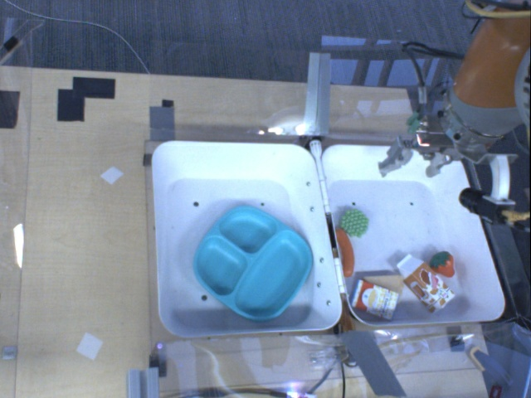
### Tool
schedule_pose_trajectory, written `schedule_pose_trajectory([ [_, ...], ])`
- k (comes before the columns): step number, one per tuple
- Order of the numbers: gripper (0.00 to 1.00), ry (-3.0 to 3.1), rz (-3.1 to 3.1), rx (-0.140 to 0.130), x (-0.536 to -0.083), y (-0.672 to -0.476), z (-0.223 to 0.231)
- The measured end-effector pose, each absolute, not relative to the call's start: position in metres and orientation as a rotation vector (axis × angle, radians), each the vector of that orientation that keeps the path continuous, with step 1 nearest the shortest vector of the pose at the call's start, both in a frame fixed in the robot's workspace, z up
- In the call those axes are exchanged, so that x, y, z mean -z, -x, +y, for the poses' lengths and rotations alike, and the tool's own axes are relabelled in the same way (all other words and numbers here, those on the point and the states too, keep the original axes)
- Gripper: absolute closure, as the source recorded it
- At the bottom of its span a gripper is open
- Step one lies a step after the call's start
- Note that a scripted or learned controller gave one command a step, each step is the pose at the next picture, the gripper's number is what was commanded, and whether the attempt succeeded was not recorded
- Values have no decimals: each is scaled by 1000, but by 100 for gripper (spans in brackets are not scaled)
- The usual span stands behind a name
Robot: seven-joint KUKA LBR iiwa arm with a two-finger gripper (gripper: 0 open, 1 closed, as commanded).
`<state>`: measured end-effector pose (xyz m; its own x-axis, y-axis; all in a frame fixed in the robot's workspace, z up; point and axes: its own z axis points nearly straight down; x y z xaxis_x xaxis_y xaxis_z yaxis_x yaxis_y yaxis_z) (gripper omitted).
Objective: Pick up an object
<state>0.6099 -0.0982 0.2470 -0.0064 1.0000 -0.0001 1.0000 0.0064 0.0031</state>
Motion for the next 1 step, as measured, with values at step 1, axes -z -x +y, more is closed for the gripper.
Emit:
schedule_pose_trajectory([
  [1,0,-2350,2084,-1,-108,-556,-122],
])
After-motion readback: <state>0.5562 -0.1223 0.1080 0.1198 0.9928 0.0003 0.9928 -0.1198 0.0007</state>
